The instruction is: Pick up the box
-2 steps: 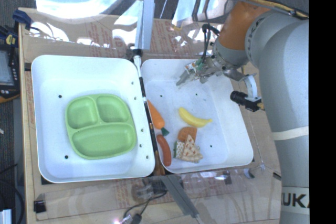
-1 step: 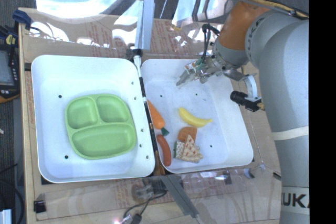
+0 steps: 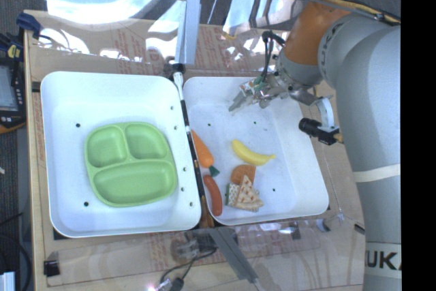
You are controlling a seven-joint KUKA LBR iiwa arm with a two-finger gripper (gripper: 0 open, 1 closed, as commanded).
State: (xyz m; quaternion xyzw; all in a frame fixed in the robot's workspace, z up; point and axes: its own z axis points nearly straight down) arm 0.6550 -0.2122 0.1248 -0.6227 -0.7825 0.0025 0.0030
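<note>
**Box sits below the banana, gripper well above it**

Count, all placed against the banana (image 3: 253,154):

- 2 white bins. The right bin (image 3: 293,177) holds the banana; the left bin (image 3: 61,146) is to the banana's left, and the two share a middle wall.
- 1 green plate (image 3: 129,163), three compartments, well left of the banana, flat in the left bin.
- 1 banana, yellow, lying roughly across mid-bin.
- 1 box (image 3: 244,190), just below the banana and slightly left of it. Near it, but can't tell if they touch.
- 1 carrot (image 3: 201,150), left of the banana, along the middle wall, with its green end toward the near side.
- 1 red sausage-shaped item (image 3: 213,195), below-left of the banana, just left of the box, also along the middle wall.
- 1 arm (image 3: 361,92), grey with an orange band, to the banana's right and above.
- 1 gripper (image 3: 242,100), above the banana at the far end of the right bin, well apart from the box.

Box look: small, lying in the bin at a slight tilt. The upper part is orange-brown, the lower part pale with a criss-cross pattern. Too small to read any print. Its top faces are unobstructed.

Gripper state: can't tell at this resolution whether it's released or clenched. The box is not in it.
</note>
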